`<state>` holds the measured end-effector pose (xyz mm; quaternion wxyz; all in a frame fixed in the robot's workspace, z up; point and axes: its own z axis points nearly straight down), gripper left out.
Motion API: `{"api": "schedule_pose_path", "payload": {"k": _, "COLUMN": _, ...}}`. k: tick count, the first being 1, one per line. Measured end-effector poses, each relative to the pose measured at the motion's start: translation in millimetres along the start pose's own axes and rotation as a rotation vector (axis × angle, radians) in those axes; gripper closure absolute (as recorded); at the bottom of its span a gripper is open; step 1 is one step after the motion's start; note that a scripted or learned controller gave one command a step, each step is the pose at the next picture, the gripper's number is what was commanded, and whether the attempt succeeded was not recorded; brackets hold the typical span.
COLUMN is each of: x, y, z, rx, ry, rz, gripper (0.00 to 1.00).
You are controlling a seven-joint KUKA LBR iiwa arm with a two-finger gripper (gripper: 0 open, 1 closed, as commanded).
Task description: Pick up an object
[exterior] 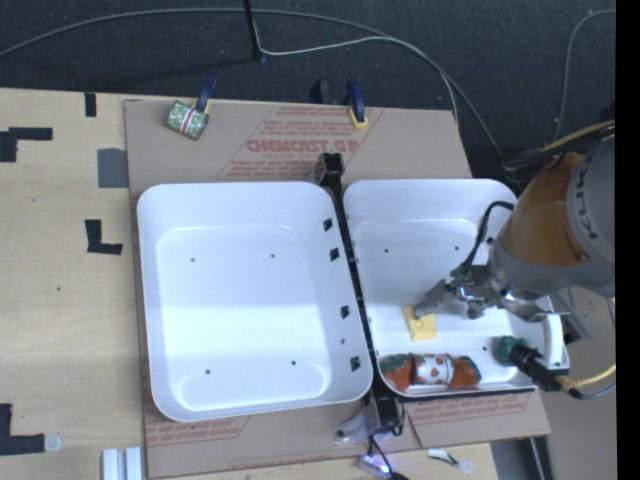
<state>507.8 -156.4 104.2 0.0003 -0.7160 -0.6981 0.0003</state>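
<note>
Tool over the yellow block in the right bin

The tool (pixel 432 300), finger state I cannot tell, hangs just above a small yellow block (pixel 422 325) on the right bin (pixel 400 203) floor. It looks light and stiff; grip its flat sides. A red-and-white object (pixel 432 370) lies near, by the front wall.

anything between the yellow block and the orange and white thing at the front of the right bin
No. In the camera view only bare white bin floor separates the yellow block from the orange and white object lying along the front wall.
</note>
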Motion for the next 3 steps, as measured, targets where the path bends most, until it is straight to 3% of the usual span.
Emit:
{"api": "schedule_pose_path", "payload": {"k": 1, "x": 18, "y": -24, "z": -56, "rx": -0.005, "ry": 0.000, "rz": -0.027, "gripper": 0.00}}
{"api": "schedule_pose_path", "payload": {"k": 2, "x": 47, "y": 2, "z": 22, "rx": 0.002, "ry": 0.000, "rz": -0.027, "gripper": 0.00}}
{"api": "schedule_pose_path", "payload": {"k": 3, "x": 24, "y": 67, "z": 19, "rx": -0.002, "ry": -0.001, "rz": -0.026, "gripper": 0.00}}
